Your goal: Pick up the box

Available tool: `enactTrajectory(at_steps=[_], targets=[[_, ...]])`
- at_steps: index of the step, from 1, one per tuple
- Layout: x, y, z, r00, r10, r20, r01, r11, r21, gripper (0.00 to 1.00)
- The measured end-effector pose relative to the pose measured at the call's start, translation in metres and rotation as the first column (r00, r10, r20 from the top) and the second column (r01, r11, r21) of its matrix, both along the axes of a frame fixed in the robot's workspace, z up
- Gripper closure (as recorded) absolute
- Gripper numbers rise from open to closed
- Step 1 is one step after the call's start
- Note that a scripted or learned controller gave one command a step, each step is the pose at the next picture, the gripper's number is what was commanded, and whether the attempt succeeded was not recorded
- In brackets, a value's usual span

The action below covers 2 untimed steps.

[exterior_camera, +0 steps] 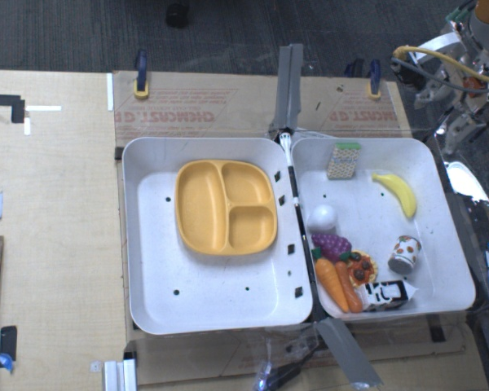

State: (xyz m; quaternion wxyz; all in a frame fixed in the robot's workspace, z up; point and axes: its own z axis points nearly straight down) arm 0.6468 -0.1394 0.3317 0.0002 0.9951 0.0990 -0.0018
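Observation:
The box is a small black-and-white carton lying on its side near the front of the right bin, next to a carrot. The arm hangs over the bench's far right corner, outside the bin and well behind the box. Its wrist and cables are visible there, and the gripper is a dark blurred shape just beyond the right bin's back right corner. Nothing shows between its fingers.
Also in the right bin are a sponge, a banana, a white ball, purple grapes, a toy pizza slice and a small can. A yellow divided plate lies in the left bin.

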Motion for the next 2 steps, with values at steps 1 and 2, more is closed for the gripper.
enactTrajectory(at_steps=[1,2], targets=[[0.0003,0.0006,0.0072,1.000,0.005,-0.004,-0.005,1.000,-0.001,1.00],[0.0003,0.0006,0.0070,1.000,0.005,-0.005,-0.005,1.000,-0.001,0.00]])
